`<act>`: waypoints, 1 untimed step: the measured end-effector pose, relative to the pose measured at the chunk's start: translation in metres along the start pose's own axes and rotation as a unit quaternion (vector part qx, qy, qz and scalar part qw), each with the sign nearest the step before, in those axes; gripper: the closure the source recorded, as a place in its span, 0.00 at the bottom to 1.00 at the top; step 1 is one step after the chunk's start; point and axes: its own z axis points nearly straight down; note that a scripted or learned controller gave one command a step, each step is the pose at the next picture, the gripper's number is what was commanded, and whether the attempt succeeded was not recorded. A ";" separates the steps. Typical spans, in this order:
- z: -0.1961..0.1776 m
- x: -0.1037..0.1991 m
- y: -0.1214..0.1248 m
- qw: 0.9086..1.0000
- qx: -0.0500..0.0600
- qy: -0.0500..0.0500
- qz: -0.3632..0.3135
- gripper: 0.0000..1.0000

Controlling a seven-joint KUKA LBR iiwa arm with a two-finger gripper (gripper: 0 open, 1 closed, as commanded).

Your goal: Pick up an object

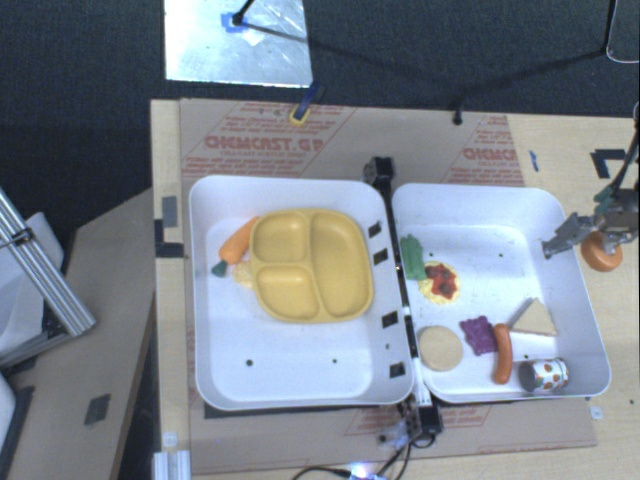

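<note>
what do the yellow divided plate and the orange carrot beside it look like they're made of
Yellow three-compartment plate: probably moulded plastic, with a smooth, evenly coloured, slightly glossy surface. Orange toy carrot with a green tip, lying against the plate's left rim: likely plastic or rubber, uniformly coloured; too small to be sure.

We see a yellow tray (305,265), an orange carrot (238,240), a purple piece (479,334), an orange sausage (501,353), white bins (300,378) and a tan disc (440,348).
</note>
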 end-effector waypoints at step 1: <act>-0.006 0.001 0.002 1.000 -0.005 -0.001 -0.002 0.00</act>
